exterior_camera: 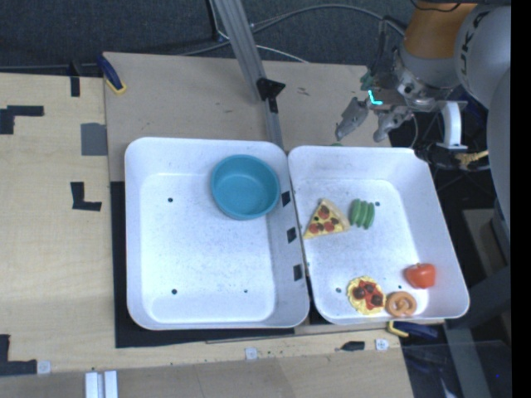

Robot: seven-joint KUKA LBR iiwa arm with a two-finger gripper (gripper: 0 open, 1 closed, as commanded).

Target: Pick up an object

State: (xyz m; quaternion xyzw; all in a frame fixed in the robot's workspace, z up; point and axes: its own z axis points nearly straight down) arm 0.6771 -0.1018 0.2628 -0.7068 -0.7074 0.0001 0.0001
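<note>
A blue bowl (244,186) sits upright in the left bin's far right corner. In the right bin lie a pizza slice (324,220), green pod (362,213), round pizza (366,295), pretzel (401,303) and red piece (421,275).

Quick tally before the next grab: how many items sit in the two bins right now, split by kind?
Blue bowl: 1, in the left bin
Pizza slice: 1
Green vegetable: 1
Round mini pizza: 1
Red piece: 1
Orange-brown ring-shaped piece: 1
Those last five lie in the right bin.
Total: 6
</note>
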